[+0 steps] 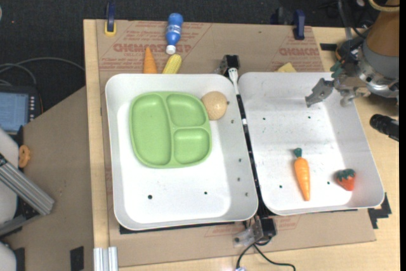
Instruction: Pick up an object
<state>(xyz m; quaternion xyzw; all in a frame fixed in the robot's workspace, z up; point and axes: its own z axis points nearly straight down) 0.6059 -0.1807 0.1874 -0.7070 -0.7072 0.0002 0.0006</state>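
Toward the lower right of the frame, inside the right bin (279,200), we see a small toy carrot (302,176) lying flat with its green top pointing up the picture, and just to its right, apart from it, a little red strawberry (346,179) near the bin's edge. We judge the carrot the better thing to take: it looks like light, stiff plastic, smooth and likely slippery, and its taper means a squeeze near the tip could make it squirt out. We would close across its thick orange shoulder, just below the leaves, with the fingers set crosswise to its length. The strawberry is rounder and sits close to the bin wall, which leaves less room. Our gripper (330,93) hangs at the upper right of the frame over the far part of the same bin, well apart from both toys, and we cannot tell how it is set. Over in the left bin (171,200) lie a green divided plate (170,129) and a tan ball (215,105) touching the plate's upper right corner.
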